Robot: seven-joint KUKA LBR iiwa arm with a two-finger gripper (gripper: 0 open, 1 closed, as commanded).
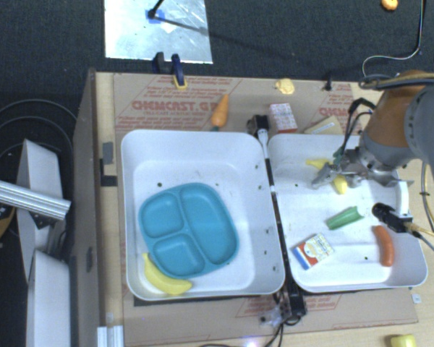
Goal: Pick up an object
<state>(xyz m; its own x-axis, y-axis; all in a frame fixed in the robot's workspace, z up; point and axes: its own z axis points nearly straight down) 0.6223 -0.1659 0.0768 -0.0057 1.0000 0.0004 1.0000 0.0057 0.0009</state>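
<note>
My gripper (333, 176) is low in the right bin (412, 273), near its far side, at the end of the grey arm with its orange band (390, 118). A small yellow object (339, 186) lies right under the gripper, and another yellow bit (316, 164) shows just to its left. Whether either is held is hidden by the hand. Nearer the front lie a green cylinder (343, 217), a red sausage (383, 245) and a small red, white and blue box (312, 251).
The left bin (195, 147) holds a blue divided plate (189, 228) and a banana (164, 279) at its front left corner. Behind the bins on the cardboard lie a carrot (220, 111), a small box (282, 117) and a yellow piece (285, 87).
</note>
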